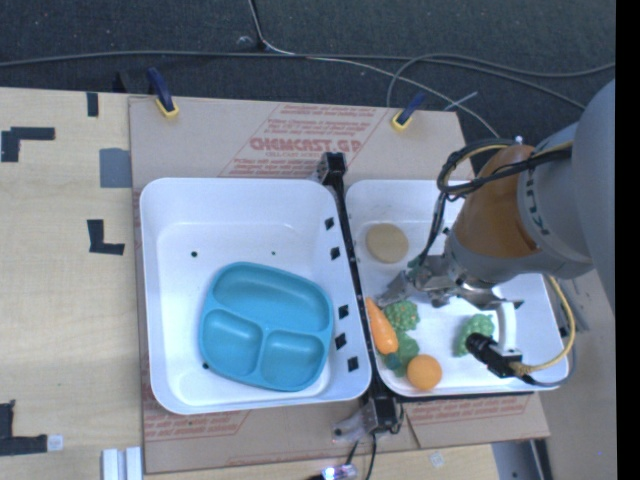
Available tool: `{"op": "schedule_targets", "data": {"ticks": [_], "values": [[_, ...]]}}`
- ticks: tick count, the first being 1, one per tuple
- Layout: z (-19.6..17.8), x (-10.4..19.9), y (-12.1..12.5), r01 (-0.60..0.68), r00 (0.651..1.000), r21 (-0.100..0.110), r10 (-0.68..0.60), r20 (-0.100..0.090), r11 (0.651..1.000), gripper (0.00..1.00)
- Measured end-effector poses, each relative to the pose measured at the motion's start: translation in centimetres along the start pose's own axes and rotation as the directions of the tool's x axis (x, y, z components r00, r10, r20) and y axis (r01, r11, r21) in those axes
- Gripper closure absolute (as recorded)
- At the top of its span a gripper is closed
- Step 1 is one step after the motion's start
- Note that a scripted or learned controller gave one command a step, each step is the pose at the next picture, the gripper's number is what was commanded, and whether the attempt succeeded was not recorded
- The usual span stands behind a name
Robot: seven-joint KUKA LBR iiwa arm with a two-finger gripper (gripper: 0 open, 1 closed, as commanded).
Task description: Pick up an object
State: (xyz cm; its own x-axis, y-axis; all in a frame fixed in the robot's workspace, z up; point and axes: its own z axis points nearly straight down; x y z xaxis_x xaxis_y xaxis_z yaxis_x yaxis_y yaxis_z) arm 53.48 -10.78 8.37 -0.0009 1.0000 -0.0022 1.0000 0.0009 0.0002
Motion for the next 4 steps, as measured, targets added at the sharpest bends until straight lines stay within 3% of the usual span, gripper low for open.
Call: {"op": "schedule_targets", "data": {"ticks": [1,4], "values": [[-1.2,0.0,0.1,0.000,1.000,-0.001,0.000,-0.001,1.000,1.00],[-16.8,0.3,1.0,0.000,1.000,-0.003,0.000,-0.001,1.000,1.00]]}}
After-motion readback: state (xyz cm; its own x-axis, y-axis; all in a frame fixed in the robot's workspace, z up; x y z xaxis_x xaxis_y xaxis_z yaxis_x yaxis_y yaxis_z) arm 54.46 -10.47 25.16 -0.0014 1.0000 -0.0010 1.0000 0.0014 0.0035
